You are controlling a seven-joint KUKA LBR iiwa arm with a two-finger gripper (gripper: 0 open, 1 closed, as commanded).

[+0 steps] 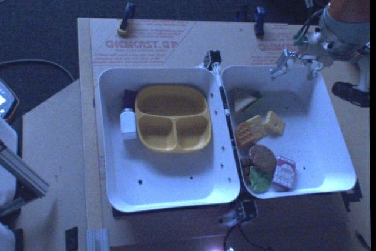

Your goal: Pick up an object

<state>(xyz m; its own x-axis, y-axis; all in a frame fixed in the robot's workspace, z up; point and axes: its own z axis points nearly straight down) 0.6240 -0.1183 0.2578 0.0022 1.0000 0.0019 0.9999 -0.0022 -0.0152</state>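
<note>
Camera view shows the end effector (298, 64) over the far rim of the right bin (329, 144), near its far right corner. Its two fingers (281, 67) stand apart and nothing is between them. The grey arm (346, 26) with its orange band comes in from the upper right and the frame edge cuts it off.

Below the end effector the floor of the right bin is bare; the objects lie more to the near left part of this bin, well apart from the fingers. Near the dividing wall there is a pale wedge (244, 103) with something dark green just beside it. Closer to the camera lie a waffle (248, 131) and a cheese piece (272, 123), touching or almost touching. Nearer still are a round brown patty (262, 157), a red carton (284, 173) and a green item (258, 180), close together in the near left corner. Nothing stands between the end effector and these objects.

The left bin (117, 185) holds a yellow tray (173, 117) with three compartments and a small white bottle (128, 123) touching its left side. A dark item behind the bottle is too dim to name.

Both bins stand on the bench (88, 97), with two clamps (125, 19) at its far edge. The light is weak and bluish, so small details are hard to make out.
</note>
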